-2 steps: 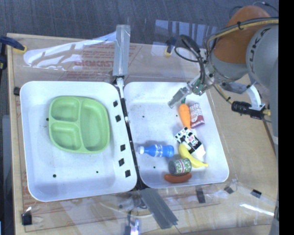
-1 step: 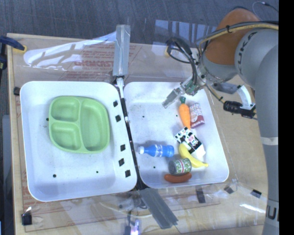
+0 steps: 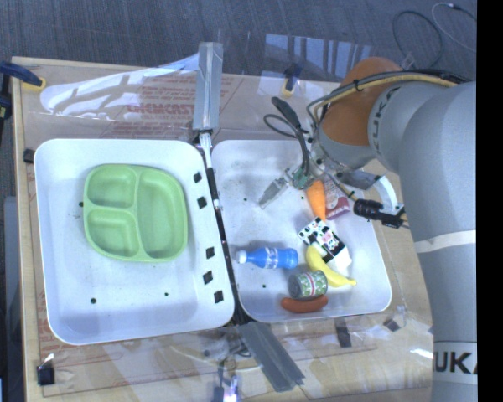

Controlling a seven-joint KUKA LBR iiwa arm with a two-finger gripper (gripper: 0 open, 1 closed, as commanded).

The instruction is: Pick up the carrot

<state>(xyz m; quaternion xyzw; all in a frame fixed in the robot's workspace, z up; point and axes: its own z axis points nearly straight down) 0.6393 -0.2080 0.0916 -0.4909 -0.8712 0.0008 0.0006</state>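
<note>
The two-finger gripper (image 3: pixel 292 182) hangs low over the far part of the right white bin (image 3: pixel 251 224). Its fingers stand apart: one metal finger (image 3: pixel 273 193) points to the left and down, and the other end is close to the orange tapered carrot (image 3: pixel 317 198). The carrot lies just to the right of the gripper, upright in the picture, and I do not see it between the fingers, so I judge that it is not grasped yet. The opening seems to sit a little left of the carrot, so a closing here could miss it.

Nearer in the same bin the other things lie in a group, probably so that the program must choose among them: a black-and-white patterned box (image 3: pixel 323 237), a yellow banana (image 3: pixel 329 270) touching it, a blue plastic bottle with a white cap (image 3: pixel 268 258) lying on its side, a small green can (image 3: pixel 308 285) and a brown sausage-shaped piece (image 3: pixel 303 304) at the near wall. The carrot is a little apart from this group, which makes it easier to reach.

The left white bin (image 3: pixel 59 291) holds a light green plastic plate with three compartments (image 3: pixel 136 212).

On the bench (image 3: pixel 33 107), far left, a clear plastic sheet (image 3: pixel 117 95) has red writing that I cannot read. The letters "UK" show on the grey arm (image 3: pixel 440 182) at the lower right.
</note>
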